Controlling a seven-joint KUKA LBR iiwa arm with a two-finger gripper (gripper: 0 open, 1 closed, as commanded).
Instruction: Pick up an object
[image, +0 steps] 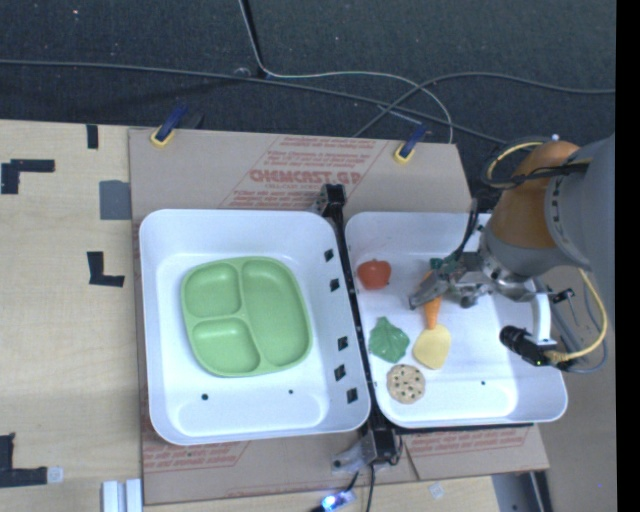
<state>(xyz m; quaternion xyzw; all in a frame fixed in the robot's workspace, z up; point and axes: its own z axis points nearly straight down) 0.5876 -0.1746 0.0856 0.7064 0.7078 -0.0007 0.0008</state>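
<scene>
My gripper (428, 293) hangs low over the middle of the right bin (520, 400), reaching in from the right. An orange carrot piece (432, 314) lies directly beneath its tip, partly covered by it. A red tomato (374, 272) sits to the gripper's left, near the bin's left wall. In front of the gripper lie a green leafy piece (388, 340), a pale yellow piece (433, 348) and a round brown cookie (405, 382). I cannot make out whether the carrot is gripped.
The left bin (160, 240) holds a light green divided plate (245, 314). A black divider (345, 290) runs between the bins. Cables from the arm loop over the right bin's right edge (545, 345).
</scene>
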